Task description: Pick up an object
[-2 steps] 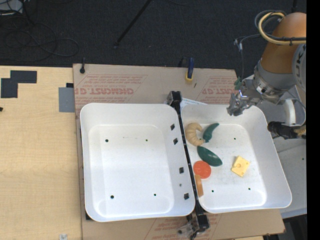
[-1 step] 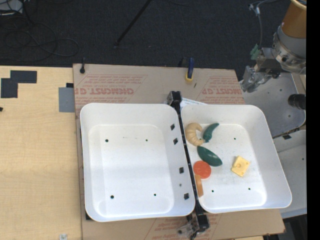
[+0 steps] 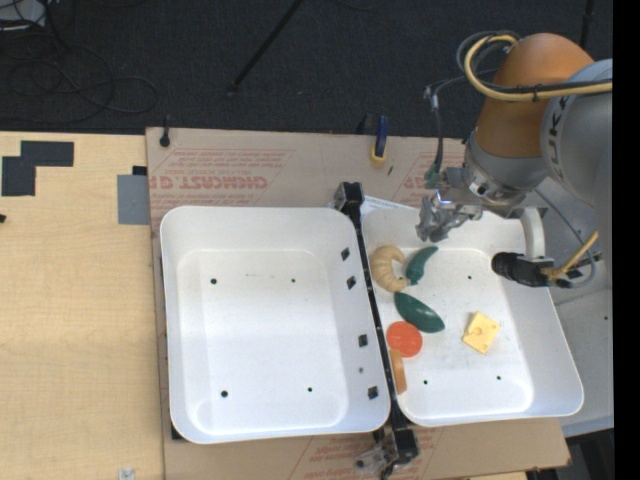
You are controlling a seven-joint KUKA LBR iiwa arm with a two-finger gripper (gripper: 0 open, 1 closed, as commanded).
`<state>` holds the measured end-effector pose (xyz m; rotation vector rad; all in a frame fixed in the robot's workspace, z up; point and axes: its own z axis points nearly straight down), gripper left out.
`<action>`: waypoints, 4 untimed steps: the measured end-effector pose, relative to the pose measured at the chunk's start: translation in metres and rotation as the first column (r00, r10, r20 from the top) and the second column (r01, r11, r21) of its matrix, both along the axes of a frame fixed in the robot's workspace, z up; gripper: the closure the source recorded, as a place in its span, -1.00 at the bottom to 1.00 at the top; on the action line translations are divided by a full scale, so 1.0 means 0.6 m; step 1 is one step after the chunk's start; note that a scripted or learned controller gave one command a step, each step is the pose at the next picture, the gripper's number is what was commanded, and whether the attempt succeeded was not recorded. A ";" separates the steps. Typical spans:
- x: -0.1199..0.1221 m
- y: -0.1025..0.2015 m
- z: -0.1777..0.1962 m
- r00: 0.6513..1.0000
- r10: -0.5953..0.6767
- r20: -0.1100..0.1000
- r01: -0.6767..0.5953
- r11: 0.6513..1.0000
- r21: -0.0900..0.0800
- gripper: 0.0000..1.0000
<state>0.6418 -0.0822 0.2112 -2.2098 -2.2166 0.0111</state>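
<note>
My gripper hangs over the back edge of the right bin, just above and right of a dark green pod-shaped piece. A tan croissant-like piece lies left of that pod, near the divider. In front of them rests a second dark green oval piece, then a red-orange disc with an orange stick below it. A yellow cheese wedge sits alone toward the bin's right. Nothing shows between the fingers.
The left bin adjoins the right one along a black divider rail. A blue clamp stands on the cardboard behind the bins. Open floor lies in the right bin's front right corner.
</note>
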 end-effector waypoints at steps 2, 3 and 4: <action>-0.100 0.196 0.042 1.000 0.001 0.001 -0.001 1.000 -0.001 1.00; 0.006 0.215 0.013 1.000 0.002 0.012 -0.002 1.000 -0.003 1.00; 0.006 0.224 0.230 1.000 -0.001 0.025 0.001 1.000 -0.002 1.00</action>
